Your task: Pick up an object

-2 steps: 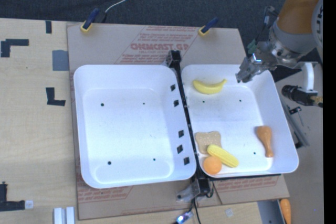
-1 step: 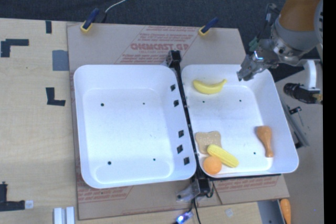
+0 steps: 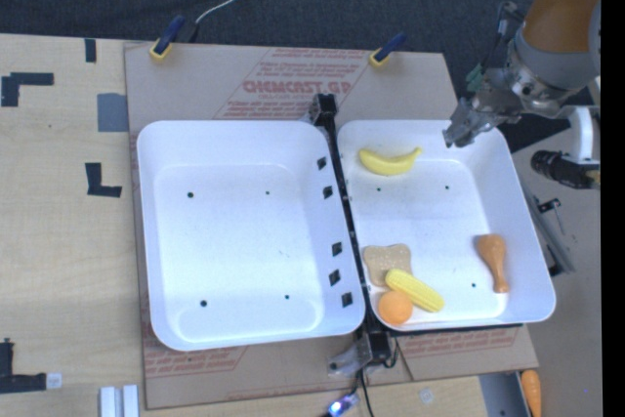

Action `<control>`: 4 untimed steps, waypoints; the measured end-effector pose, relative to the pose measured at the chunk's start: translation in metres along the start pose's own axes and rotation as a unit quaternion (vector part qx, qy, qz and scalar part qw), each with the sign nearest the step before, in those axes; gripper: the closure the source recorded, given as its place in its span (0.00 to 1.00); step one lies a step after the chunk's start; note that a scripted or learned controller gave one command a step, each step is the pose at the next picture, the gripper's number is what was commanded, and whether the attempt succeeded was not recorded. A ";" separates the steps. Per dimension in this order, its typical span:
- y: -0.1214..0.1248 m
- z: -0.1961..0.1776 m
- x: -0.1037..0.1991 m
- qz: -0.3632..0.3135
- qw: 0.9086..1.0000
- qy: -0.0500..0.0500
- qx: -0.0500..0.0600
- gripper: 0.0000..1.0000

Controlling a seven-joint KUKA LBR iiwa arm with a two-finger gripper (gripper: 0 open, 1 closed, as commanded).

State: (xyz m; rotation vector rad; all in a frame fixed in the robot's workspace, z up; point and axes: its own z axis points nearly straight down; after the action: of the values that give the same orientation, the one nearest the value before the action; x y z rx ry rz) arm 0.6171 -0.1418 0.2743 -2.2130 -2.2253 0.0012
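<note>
Nothing is picked yet: every candidate lies in the right bin (image 3: 518,200). The banana (image 3: 389,160) is near its far edge, the drumstick (image 3: 493,261) at its right side, and bread (image 3: 387,259), corn (image 3: 414,290) and an orange (image 3: 395,308) cluster at the near left corner. The claw (image 3: 461,134) hovers over the bin's far right corner, carrying nothing; open or closed, I cannot tell. The left bin (image 3: 156,210) holds nothing.

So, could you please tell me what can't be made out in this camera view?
- Gripper: too small and dark to tell whether open or shut.
- Arm: cut off by the top-right edge.
- Orange: partly hidden under the corn cob.
- Slice of bread: one corner covered by the corn cob.
</note>
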 end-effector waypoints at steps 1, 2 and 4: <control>0.000 -0.010 0.001 -0.001 1.000 0.000 0.000 1.00; 0.000 -0.019 0.001 -0.001 1.000 0.000 0.001 1.00; 0.001 -0.038 0.002 -0.002 1.000 0.001 0.001 1.00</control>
State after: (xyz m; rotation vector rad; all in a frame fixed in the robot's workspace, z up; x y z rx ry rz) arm 0.6181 -0.1397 0.3123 -2.2067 -2.2277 0.0018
